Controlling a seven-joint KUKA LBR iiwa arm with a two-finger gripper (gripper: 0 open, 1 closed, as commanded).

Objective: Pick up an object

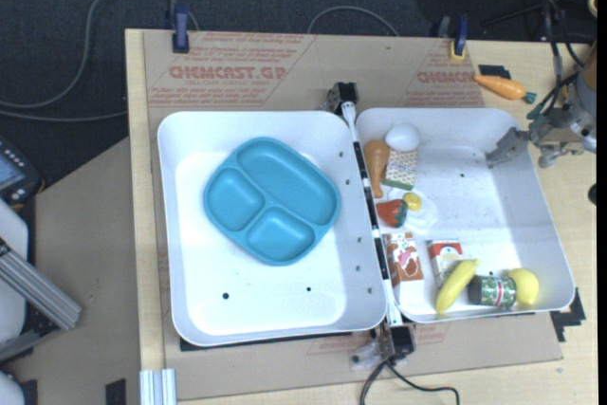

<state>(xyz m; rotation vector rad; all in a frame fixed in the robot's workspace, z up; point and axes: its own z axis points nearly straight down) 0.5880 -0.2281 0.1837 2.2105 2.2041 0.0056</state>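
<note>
Both bins are white: the left bin (180, 204) carries a sky-blue divided plate (271, 200), the right bin (503, 204) a scatter of colour. There, a yellow banana (454, 285), a yellow lemon (524, 285), a dark green can (491, 291) with a patterned label, a white egg (402, 138), and small red-and-white printed packets (406, 257). An orange carrot (501, 88) (green at its tip) lies on the tan bench (285, 62), which bears red lettering. The hand (531, 142) is grey.
</note>
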